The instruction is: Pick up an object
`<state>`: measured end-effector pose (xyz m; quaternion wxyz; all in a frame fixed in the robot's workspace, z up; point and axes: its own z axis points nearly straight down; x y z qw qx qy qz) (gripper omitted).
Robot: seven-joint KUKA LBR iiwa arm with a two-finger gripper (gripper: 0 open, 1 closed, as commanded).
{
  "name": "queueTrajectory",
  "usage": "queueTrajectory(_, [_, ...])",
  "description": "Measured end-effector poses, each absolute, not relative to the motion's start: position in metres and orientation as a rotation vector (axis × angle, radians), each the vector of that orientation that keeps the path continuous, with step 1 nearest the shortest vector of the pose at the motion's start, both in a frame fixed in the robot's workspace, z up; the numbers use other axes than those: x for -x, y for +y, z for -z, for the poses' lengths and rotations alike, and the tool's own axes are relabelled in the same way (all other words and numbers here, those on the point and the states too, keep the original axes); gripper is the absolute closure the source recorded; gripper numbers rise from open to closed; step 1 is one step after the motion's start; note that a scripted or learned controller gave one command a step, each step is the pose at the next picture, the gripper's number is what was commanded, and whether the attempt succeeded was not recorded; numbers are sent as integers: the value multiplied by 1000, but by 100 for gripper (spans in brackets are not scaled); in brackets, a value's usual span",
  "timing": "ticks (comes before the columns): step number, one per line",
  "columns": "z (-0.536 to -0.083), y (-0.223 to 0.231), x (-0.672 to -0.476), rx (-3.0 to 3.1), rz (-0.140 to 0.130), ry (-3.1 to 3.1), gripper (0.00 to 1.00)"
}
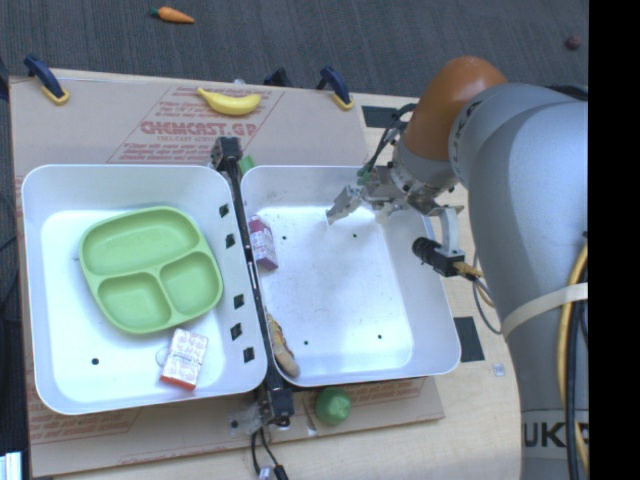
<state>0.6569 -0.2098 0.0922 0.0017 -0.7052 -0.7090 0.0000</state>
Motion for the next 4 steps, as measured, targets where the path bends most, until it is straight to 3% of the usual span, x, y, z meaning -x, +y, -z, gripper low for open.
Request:
queueTrajectory(1, [-92, -210, -646, 2215, -2, -2223, 0])
queueTrajectory(2, [-92, -205, -585, 2213, -5, -2227, 0])
queueTrajectory(3, [-92, -211, -510, 2213, -4, -2227, 0])
queueTrajectory(4, [-92, -211, -545, 2212, -3, -2228, 0])
